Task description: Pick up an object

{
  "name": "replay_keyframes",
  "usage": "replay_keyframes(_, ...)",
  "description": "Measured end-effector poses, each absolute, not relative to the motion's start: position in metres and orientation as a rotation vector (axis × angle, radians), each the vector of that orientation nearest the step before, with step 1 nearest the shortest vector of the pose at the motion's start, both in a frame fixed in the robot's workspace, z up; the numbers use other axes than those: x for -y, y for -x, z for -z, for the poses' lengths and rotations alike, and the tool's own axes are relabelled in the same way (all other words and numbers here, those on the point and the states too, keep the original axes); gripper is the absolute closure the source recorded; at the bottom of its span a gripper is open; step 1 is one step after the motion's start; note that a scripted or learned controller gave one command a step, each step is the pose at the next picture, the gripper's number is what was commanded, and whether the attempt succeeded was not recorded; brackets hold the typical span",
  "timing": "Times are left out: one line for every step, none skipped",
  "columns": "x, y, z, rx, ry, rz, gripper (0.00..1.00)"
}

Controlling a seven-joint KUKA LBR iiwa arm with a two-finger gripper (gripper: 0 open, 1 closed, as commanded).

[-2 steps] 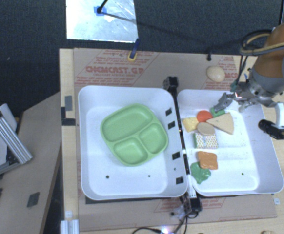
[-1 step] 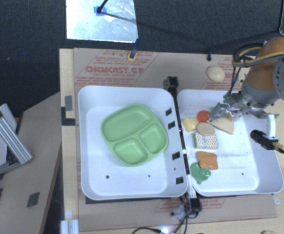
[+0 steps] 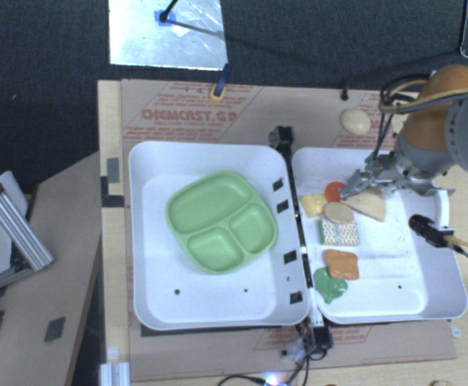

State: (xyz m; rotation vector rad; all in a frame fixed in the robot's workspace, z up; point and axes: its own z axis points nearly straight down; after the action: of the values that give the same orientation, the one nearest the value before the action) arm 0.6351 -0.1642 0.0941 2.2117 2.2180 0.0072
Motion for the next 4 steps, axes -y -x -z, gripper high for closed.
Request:
replay_keyframes(0.166,-0.64,-0.109,-2.204,-2.196,-0.021,1.0)
replay_keyframes(0.164,-0.636,-0.173,-2.223,-2.213,-0.005,1.0)
replay_keyframes(0.165,-0.638,-0.228,-2.223,-2.21,-0.007,1.0)
replay_keyframes(0.121,-0.624,-0.219,-2.23,-2.213,-0.001,1.0)
